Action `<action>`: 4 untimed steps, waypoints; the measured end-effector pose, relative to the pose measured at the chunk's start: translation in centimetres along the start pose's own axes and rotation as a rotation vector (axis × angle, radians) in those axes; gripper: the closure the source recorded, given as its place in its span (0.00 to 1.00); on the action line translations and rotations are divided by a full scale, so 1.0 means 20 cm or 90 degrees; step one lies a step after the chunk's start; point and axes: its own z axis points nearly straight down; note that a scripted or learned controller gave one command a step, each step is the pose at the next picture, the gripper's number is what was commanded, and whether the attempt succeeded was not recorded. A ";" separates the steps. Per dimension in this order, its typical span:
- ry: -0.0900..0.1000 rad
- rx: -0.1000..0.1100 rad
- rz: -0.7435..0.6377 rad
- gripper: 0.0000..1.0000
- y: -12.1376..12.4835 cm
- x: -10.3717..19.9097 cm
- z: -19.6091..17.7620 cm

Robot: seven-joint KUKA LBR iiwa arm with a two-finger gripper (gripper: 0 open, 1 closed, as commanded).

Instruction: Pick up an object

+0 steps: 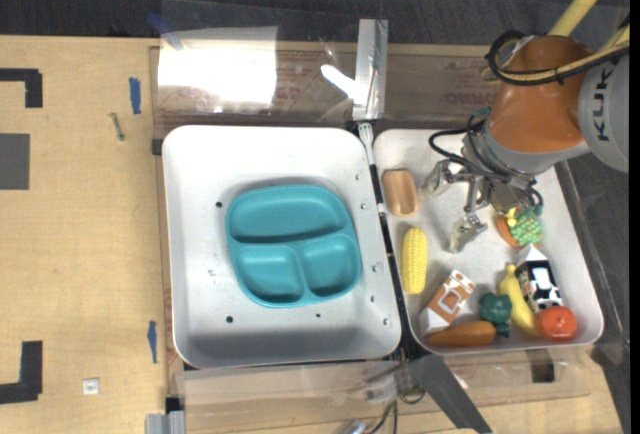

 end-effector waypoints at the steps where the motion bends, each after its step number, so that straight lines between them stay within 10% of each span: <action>1: 0.002 0.001 0.025 0.00 0.02 0.28 0.01; 2: 0.000 0.003 0.028 0.00 -0.52 0.24 -0.02; 3: -0.002 0.001 0.040 0.00 -0.30 0.04 0.02; 4: -0.008 0.004 0.042 1.00 -0.31 0.03 -0.05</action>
